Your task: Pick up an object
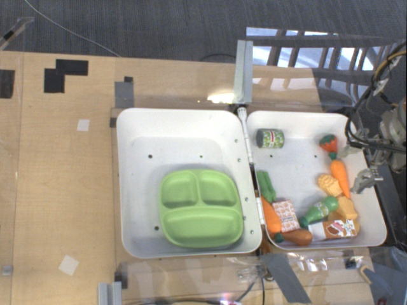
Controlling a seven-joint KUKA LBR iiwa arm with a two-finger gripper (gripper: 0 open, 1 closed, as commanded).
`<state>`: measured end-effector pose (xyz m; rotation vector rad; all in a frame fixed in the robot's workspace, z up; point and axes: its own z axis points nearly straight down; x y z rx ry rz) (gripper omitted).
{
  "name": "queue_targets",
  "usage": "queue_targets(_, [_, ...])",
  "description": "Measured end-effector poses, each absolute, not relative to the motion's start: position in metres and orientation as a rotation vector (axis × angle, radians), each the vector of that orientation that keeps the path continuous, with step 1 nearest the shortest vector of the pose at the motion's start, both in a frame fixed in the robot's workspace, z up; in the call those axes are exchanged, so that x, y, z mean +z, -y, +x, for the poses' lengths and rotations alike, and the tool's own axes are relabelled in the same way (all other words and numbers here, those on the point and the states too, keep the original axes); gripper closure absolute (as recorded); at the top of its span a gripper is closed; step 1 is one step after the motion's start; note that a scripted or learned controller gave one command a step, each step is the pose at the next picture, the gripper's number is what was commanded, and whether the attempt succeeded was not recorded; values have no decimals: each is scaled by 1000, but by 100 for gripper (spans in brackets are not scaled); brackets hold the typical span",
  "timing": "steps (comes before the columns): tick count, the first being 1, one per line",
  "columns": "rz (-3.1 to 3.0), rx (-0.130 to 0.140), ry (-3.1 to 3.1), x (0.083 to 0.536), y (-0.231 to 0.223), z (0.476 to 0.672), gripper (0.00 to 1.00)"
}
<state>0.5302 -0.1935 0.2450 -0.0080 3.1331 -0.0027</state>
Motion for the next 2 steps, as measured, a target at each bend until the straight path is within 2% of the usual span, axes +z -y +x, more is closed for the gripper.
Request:
queue_targets(1, [-350,-5,-3112,97,204,533,0])
queue_targets(2, [-379,-20,-3083,94,169,505,0])
